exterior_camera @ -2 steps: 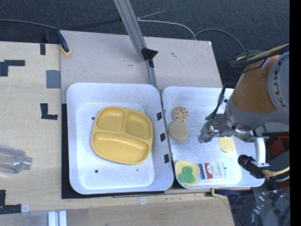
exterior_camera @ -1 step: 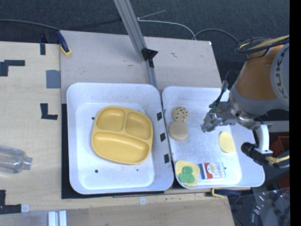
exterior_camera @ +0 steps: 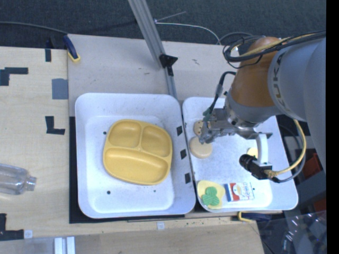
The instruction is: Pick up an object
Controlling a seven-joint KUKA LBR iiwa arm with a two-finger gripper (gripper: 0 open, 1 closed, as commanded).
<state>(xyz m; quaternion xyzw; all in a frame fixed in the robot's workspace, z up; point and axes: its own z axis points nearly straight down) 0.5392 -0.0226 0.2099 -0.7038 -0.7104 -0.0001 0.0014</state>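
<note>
My gripper hangs low over the left part of the right bin, right above a round beige disc that lies on the bin floor. It seems to touch or nearly touch the disc's upper edge. A small tan piece shows just left of the gripper. At the bin's front lie a yellow item with a green lump on it and a small red, white and blue carton. A bit of something yellow peeks out beside the wrist. The arm hides the bin's back half.
The left bin holds a yellow divided plate. A slanted metal pole ends at the bins' back edge. A clear plastic bottle lies on the bench at far left. Cables loop around the wrist.
</note>
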